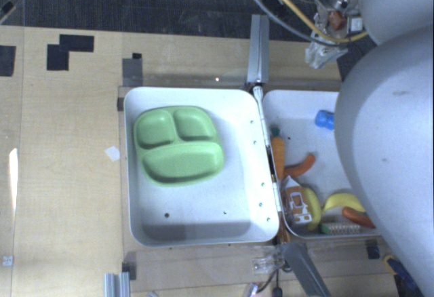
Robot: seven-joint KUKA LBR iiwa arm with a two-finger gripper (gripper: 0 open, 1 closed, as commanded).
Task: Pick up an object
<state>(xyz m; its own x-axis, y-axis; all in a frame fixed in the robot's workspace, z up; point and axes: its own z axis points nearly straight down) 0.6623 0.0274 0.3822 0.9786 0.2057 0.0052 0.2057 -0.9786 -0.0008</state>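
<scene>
Green plate (179,144) in left bin (203,224); gripper (320,55) raised above bench.

The pale wood tabletop (61,153) carries 2 shallow white bins side by side, the left bin (237,221) and the right bin (298,109), touching along a metal divider (258,51). A small white scrap (112,152) lies just left of the left bin.

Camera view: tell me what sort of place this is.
Probably a robotics lab's pick-and-place bench: two white bins side by side, a green divided plate in one, toy food in the other, a grey arm overhead.
</scene>
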